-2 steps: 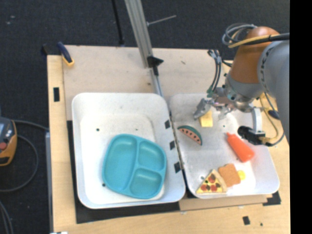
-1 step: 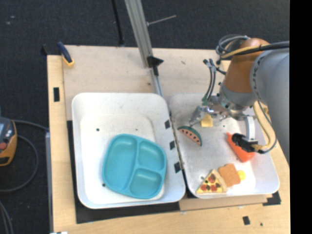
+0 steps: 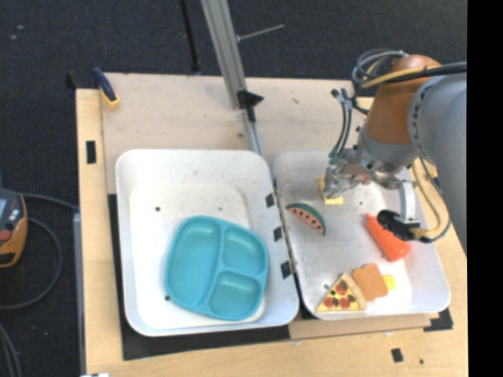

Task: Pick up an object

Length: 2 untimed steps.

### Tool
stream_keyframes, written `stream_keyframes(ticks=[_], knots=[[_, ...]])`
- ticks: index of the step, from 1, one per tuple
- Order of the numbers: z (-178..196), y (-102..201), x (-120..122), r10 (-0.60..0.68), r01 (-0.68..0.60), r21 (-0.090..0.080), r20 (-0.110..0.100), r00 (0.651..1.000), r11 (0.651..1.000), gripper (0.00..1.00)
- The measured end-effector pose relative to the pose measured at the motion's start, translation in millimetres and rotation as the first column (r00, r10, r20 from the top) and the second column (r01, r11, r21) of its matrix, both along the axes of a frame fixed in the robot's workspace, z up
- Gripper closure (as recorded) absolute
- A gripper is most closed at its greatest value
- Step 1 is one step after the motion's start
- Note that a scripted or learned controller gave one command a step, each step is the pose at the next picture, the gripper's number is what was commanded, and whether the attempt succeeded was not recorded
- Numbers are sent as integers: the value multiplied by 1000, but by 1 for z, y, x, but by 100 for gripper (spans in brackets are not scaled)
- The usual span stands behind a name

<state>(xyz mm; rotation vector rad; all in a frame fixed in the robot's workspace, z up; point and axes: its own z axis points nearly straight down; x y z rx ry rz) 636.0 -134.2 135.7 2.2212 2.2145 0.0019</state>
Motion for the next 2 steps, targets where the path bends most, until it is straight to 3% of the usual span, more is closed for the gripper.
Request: stream_keyframes(ticks=[2], knots=[[98,-2,1,5,-5,1,3,1000,1000,100]])
